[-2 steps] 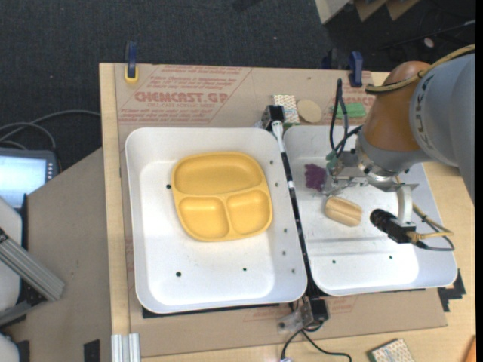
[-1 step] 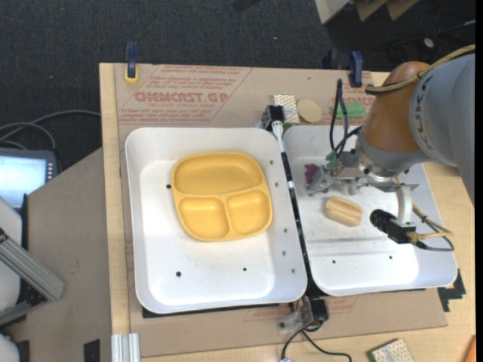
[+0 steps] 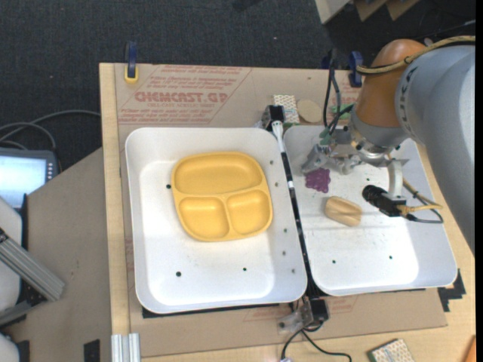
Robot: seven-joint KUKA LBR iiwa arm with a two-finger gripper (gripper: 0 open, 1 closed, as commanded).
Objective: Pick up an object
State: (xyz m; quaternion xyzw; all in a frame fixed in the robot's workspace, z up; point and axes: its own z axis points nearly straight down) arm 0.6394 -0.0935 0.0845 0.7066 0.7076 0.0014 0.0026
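A small purple object (image 3: 318,179) lies at the far left of the right bin (image 3: 377,270), close to the divider. A tan, loaf-shaped object (image 3: 343,211) rests a little nearer the front and to its right. My gripper (image 3: 330,159) hangs low over the back left of the right bin, just behind the purple object. Nothing is visibly held in it. The grey arm with its orange band (image 3: 385,81) comes in from the upper right.
The left bin (image 3: 151,255) holds a yellow divided plate (image 3: 221,194) in its middle. The bins meet along a ridge (image 3: 293,202). Brown cardboard (image 3: 189,96) lies behind them, with small clamps at the back edge.
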